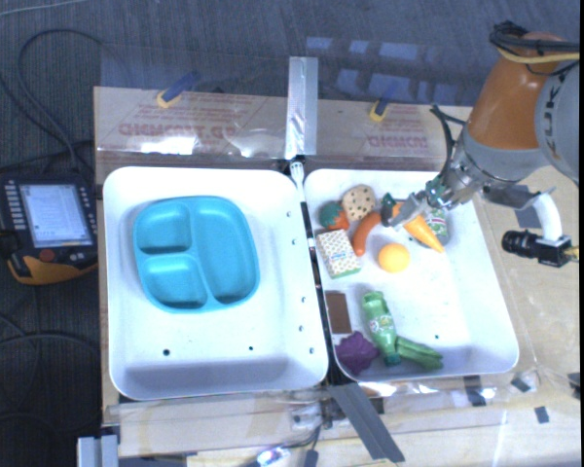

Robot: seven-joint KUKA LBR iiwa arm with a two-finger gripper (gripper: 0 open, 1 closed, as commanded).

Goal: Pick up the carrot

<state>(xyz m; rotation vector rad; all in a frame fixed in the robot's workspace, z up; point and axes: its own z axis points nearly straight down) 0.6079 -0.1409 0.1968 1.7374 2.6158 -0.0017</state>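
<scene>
The carrot [367,230], orange-red and elongated with a small green top, lies tilted in the upper middle of the right bin [467,300]. My gripper [410,209] hangs low over the bin just right of the carrot's green end, reaching in from the upper right. It sits between the carrot and an orange cone-shaped piece [424,230]. From this angle the gripper's tip is too small and dark to make out what, if anything, it touches.
Around the carrot lie a cookie [358,200], a patterned box [337,253] and an orange ball [393,257]. Nearer the front are a green bottle [377,317], a purple piece [357,351] and a brown bar [338,309]. The left bin [127,358] holds a blue divided plate [193,251].
</scene>
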